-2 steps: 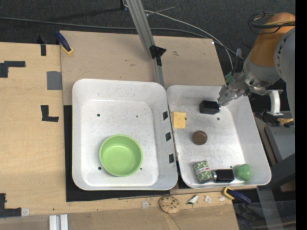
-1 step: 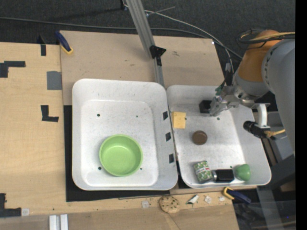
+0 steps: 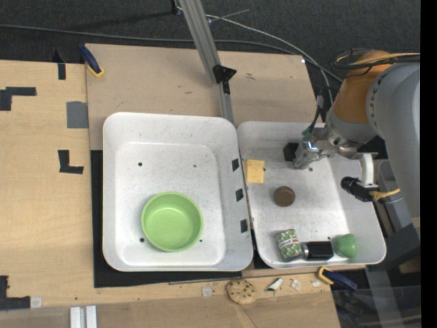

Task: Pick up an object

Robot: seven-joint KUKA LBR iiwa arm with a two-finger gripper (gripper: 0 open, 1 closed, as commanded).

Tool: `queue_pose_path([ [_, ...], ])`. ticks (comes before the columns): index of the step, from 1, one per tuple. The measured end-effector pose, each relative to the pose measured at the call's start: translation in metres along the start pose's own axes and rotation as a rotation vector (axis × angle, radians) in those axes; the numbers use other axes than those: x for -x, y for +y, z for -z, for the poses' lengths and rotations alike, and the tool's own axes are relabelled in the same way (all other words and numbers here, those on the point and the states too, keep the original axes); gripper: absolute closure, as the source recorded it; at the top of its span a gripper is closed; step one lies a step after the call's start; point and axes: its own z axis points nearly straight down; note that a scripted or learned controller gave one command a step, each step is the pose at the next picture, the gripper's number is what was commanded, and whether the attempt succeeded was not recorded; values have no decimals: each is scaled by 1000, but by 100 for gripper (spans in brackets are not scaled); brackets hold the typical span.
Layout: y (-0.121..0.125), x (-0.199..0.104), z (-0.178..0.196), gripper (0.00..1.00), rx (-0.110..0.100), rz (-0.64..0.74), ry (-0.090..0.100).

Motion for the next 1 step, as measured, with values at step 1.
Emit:
queue_pose_path([
  [1,0,-1,10,100,-1,1,0],
])
